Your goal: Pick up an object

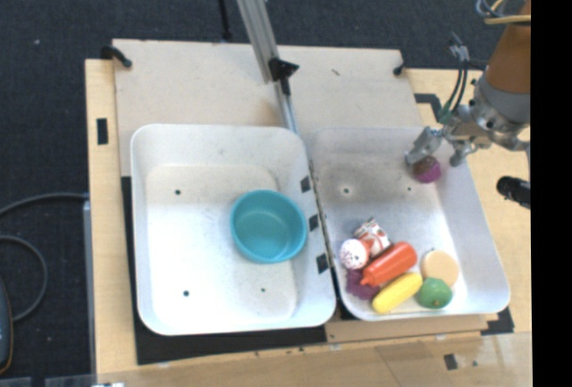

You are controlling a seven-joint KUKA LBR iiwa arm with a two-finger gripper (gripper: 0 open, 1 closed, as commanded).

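Camera view: teal bowl (268, 226) in left bin (156, 164)

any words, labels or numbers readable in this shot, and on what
None can be read.
The small white and red patterned object in the right shallow white plastic bin carries red markings, too blurred to tell whether they are text.
The round teal plastic bowl in the left shallow white plastic bin is unmarked.

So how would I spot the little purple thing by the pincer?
Look in the right-hand bin, near its far edge. The small purple object lies there alone, just below the pincer, well apart from the colourful toy pile at the bin's near end.
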